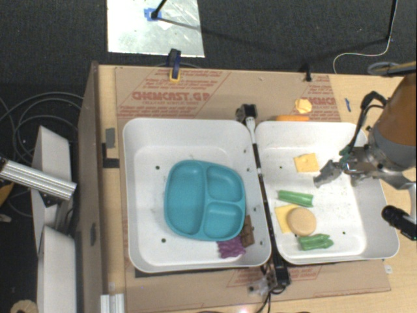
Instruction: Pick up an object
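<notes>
Yellow flat cheese square (306, 162) beside fingers (324, 177), untouched.

Arm (397, 119) cut off at right edge. Brown item (248, 232) partly hidden under plate (204, 199) rim. Gripper (324, 176) fingers too blurred to tell.

A brown cardboard sheet (195, 90) covered the tabletop (91, 175). Black cables (26, 119) lay coiled at left, beside a silvery panel (155, 18) on dark floor.
</notes>
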Robot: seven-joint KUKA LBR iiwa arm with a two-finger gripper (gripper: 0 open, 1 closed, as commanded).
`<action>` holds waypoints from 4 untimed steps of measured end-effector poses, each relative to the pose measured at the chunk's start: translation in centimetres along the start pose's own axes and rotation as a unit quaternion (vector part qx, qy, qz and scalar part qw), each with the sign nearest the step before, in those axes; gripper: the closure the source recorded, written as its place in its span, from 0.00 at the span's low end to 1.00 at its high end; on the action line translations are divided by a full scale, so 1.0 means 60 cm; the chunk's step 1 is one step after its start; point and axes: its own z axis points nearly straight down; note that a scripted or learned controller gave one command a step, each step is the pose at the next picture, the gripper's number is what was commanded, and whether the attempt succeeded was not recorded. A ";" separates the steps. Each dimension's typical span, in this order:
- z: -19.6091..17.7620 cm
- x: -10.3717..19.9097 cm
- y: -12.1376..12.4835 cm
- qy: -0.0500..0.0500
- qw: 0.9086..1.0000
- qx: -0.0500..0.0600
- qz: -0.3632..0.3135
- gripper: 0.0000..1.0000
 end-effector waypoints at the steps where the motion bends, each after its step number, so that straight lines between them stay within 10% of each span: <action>1: 0.244 0.046 0.006 0.002 1.000 0.005 0.000 0.00; 2: 0.243 -0.019 0.120 -0.002 1.000 -0.003 0.000 0.00; 3: 0.245 -0.005 0.072 0.000 1.000 0.002 0.001 0.00; 4: 0.227 -0.006 0.076 0.000 1.000 -0.001 0.001 1.00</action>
